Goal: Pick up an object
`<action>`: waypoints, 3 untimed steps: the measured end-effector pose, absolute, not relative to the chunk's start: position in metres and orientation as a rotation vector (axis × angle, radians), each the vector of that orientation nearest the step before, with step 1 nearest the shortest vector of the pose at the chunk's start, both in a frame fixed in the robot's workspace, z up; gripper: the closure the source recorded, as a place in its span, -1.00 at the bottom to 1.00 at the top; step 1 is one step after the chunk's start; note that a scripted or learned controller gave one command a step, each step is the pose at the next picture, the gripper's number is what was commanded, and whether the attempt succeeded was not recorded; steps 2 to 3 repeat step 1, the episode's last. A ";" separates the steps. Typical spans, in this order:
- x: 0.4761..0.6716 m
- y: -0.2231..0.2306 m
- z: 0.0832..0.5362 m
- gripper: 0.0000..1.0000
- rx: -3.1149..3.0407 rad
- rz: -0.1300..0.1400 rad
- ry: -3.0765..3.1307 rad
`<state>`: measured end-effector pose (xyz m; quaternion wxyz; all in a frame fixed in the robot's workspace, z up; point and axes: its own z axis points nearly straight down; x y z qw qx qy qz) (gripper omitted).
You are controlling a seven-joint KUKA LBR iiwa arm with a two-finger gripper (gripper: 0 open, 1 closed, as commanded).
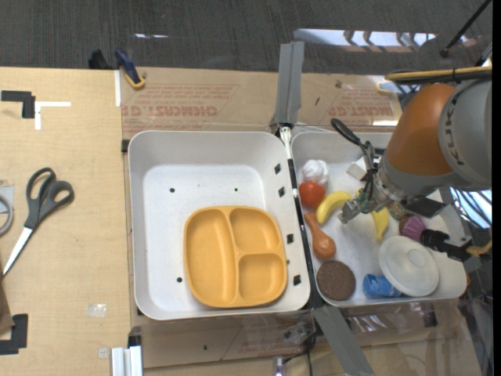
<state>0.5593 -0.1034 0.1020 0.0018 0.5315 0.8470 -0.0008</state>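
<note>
The right bin (pixel 341 142) holds several small items. A yellow banana (pixel 332 205) lies near its left side, below a red tomato-like ball (pixel 311 193) and a white crumpled piece (pixel 315 170). An orange carrot-shaped toy (pixel 319 238) and a brown round disc (pixel 337 280) lie toward the front. My gripper (pixel 355 207) hangs low over the bin's middle, just off the banana's right end, with the orange-banded wrist above it to the right. A second yellow piece (pixel 380 222) sits just right of the gripper.
A white lidded bowl (pixel 409 265), a blue item (pixel 378 287) and a purple item (pixel 412 227) crowd the right bin's front right. The left bin (pixel 196 157) holds a yellow divided plate (pixel 235 255). Scissors (pixel 35 206) lie on the bench at far left.
</note>
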 end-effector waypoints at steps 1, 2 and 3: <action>0.559 -0.103 0.102 -1.00 1.668 -0.003 2.658; 0.559 -0.103 0.102 -1.00 1.668 -0.003 2.658; 0.559 -0.103 0.102 -1.00 1.668 -0.003 2.658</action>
